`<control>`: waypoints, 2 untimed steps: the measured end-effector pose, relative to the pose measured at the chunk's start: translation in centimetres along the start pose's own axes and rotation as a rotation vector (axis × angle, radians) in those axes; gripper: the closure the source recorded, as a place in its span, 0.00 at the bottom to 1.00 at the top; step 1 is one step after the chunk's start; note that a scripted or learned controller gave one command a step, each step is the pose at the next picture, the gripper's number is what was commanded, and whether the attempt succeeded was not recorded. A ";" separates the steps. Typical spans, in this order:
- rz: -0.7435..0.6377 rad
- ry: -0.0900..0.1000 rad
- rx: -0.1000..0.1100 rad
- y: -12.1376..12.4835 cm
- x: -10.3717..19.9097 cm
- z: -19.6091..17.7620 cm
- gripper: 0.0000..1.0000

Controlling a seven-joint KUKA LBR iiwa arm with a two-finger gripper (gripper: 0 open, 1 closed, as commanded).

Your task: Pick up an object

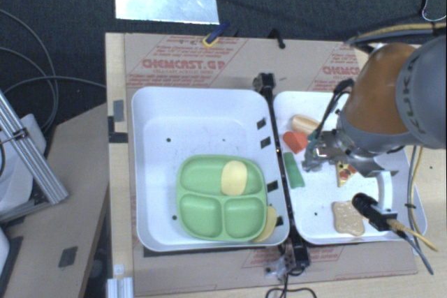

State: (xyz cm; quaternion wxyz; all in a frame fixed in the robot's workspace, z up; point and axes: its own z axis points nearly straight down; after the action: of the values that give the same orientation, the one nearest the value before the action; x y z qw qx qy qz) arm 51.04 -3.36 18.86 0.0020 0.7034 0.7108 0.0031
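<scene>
While the arm (391, 91) reaches in from the right and hangs over the right bin (307, 234), its gripper (312, 155) sits low above that bin's left half; whether it is open or shut cannot be told from this angle, and nothing can be seen held. Just to the gripper's upper left, close against it, lies an orange-red piece (295, 142), rounded and blunt, and just beyond that, toward the far wall, a tan cylinder (304, 123) lying on its side. Directly left and slightly below the gripper lies a green bar (294, 172), narrow and flat, running along the bin's left wall. To the right of the gripper, partly under the wrist, shows a small piece with red and yellow markings (343, 173); its shape is not clear. Nearer the front wall lies a beige, speckled, flat piece (347, 218), roughly like a slice of bread, well apart from the gripper. Count in right bin: five loose items, one of each kind. Left bin (160, 122): one light green divided tray (209, 209) with three compartments, one pale yellow oval item (234, 178) resting in its upper right compartment, and one yellow item (269, 222) partly hidden at the tray's right front edge. Two white bins total, side by side on a cardboard sheet (181, 59).
</scene>
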 end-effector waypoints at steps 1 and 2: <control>0.012 -0.005 0.005 5.9 -7.5 8.0 1.00; 0.011 0.001 0.013 -2.7 -5.5 10.6 1.00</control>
State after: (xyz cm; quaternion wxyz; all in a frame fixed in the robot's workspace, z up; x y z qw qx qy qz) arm 48.52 -8.83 8.27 -0.0029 0.7075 0.7067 -0.0012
